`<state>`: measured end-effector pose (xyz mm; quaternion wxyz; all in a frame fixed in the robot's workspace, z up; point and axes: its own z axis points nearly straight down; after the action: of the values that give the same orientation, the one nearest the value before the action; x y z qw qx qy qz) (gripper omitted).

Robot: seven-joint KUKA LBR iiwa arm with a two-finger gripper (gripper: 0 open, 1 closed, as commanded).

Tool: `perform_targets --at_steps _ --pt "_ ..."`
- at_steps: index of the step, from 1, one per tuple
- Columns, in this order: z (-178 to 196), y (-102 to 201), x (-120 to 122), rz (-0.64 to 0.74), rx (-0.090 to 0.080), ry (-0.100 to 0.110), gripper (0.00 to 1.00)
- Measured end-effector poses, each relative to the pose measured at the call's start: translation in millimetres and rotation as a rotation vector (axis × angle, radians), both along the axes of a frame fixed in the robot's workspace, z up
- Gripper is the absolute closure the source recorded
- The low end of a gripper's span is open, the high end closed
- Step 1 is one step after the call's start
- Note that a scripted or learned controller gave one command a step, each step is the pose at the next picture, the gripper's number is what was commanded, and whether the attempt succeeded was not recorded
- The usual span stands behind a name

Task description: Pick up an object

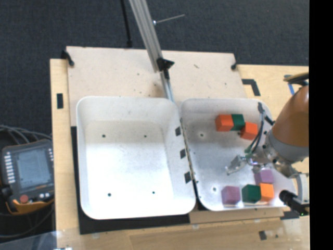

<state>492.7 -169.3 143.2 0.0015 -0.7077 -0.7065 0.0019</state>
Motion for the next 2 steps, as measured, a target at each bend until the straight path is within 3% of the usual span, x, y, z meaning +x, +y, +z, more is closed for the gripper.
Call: perform_targets --at_steps 1,2 --pt "-46 -2 1 0.0 -0.002 -0.008 0.0" --pt "-34 -3 3 -0.005 -0.002 -0.013 1.0"
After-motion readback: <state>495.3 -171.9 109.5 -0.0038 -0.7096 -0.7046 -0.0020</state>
